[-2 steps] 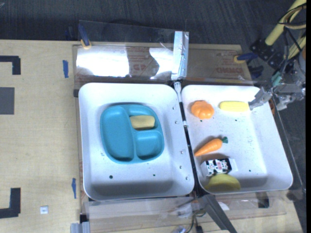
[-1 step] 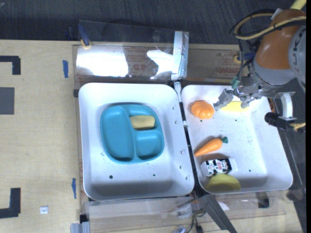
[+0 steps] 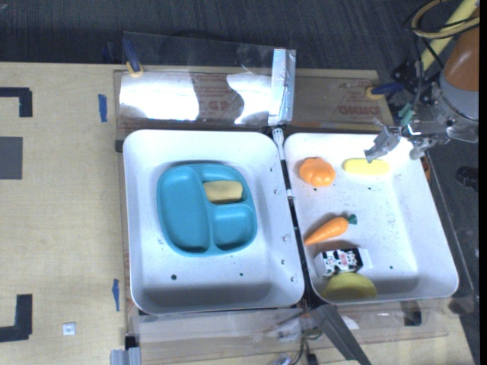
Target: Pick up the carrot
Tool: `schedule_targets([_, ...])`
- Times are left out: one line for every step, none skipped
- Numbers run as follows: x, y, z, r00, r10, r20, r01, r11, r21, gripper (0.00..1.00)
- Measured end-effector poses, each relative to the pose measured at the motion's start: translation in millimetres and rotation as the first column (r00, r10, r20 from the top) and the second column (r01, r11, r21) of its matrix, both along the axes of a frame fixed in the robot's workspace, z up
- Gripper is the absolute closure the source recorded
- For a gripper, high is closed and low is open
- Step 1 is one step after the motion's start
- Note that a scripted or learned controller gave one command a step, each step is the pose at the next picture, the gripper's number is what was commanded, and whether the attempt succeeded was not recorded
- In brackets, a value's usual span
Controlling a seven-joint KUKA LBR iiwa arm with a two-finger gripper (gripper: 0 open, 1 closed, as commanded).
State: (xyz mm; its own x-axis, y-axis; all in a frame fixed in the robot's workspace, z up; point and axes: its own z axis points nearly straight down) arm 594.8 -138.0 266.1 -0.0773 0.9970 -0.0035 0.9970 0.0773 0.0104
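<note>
Carrot (image 3: 328, 230) is seen lying in the right bin (image 3: 411, 226), near its left wall, tilted with its green top toward the upper right. Just below it a black-and-white packet (image 3: 341, 261) and a yellow-green fruit (image 3: 350, 285) are found. An orange fruit (image 3: 316, 172) and a yellow lemon (image 3: 366, 166) are placed in the bin's far part. The gripper (image 3: 397, 144) is held above the far right corner, just beside the lemon, well apart from the carrot; its fingers are seen spread apart with nothing between them. In the left bin (image 3: 144, 204) a blue divided plate (image 3: 205, 207) is set, with a tan piece (image 3: 223, 192) in one compartment.
</note>
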Motion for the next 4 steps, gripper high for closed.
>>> schedule_targets([62, 61, -83, 0.948, 0.319, -0.011, -0.319, 0.948, 0.003, 0.0])
schedule_targets([70, 38, -181, 0.914, 0.406, -0.021, -0.406, 0.914, 0.009, 0.0])
schedule_targets([72, 38, -169, 0.914, 0.406, -0.015, -0.406, 0.914, 0.003, 1.0])
schedule_targets([44, 91, -76, 0.862, 0.506, 0.0, -0.506, 0.862, -0.003, 1.0])
